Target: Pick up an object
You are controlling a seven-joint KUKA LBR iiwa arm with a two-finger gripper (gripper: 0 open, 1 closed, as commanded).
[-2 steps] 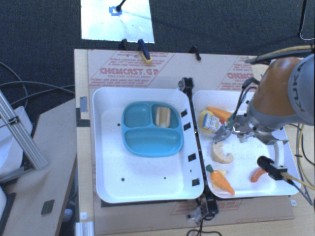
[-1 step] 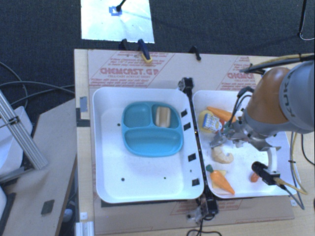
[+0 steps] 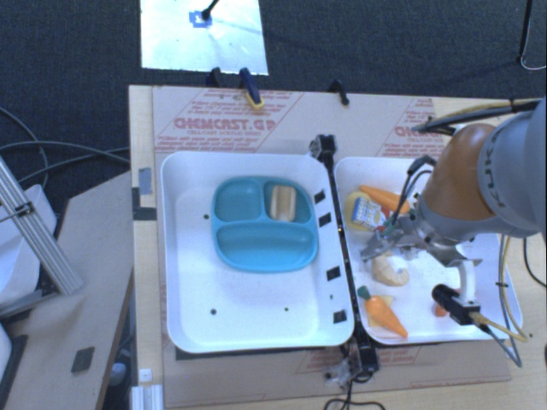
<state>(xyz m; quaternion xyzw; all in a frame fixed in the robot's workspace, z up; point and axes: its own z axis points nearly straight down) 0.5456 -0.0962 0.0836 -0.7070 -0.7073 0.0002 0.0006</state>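
Robotics lab test bench, grey industrial arm (image 3: 504, 169) over two white bins (image 3: 184, 314) taped to protective-film board (image 3: 231, 122), toy food, loose cables (image 3: 51, 148), aluminium framing (image 3: 34, 229), dark carpet (image 3: 68, 41)

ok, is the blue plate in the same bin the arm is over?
No: the blue plate lies in the left bin, while the arm reaches over the right bin with the toy carrots.
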